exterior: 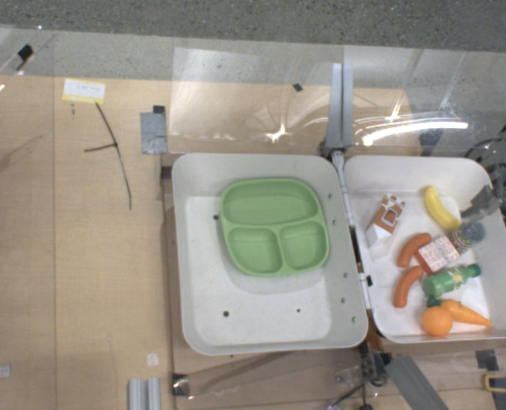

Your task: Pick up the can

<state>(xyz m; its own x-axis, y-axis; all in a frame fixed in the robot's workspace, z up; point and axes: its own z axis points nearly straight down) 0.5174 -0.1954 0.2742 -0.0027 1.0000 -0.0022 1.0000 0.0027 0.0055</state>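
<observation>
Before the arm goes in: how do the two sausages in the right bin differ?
The upper sausage lies higher in the right bin, beside the red-and-white box; the lower sausage lies nearer the front, left of the green bottle. The lower one looks slightly longer. Both are orange-red, curved, and tilted alike.

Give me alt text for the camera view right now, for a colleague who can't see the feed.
The gripper reaches in at the right edge of the right bin, just above a small can lying among toy food: a banana, two sausages, a carrot, an orange and a green bottle. The left bin holds a green divided plate.
</observation>
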